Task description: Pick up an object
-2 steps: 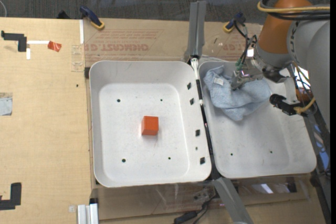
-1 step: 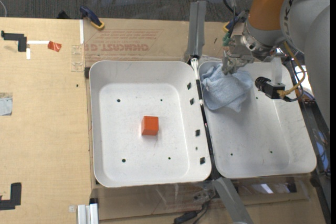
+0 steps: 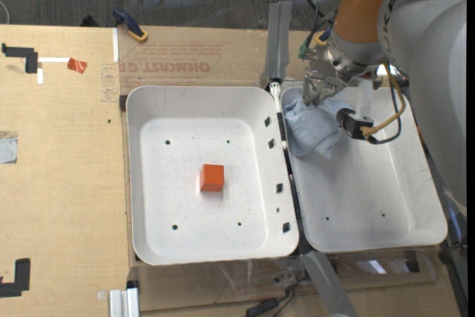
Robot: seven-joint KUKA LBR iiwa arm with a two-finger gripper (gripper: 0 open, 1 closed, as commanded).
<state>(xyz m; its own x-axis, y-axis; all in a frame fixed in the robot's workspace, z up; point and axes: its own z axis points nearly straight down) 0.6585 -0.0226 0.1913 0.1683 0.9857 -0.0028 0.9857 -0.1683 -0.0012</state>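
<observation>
**Gripper down on the cloth, right bin**

From the overhead camera: the gripper (image 3: 318, 94) sits low at the far left corner of the right bin (image 3: 386, 230), right on a crumpled pale blue cloth (image 3: 310, 131). Looks like it's pinching the cloth, but honestly can't tell. An orange block (image 3: 212, 177) lies alone mid left bin (image 3: 148, 234).

Claw (image 3: 315, 94) tips hidden against crumpled cloth (image 3: 310, 130)
</observation>
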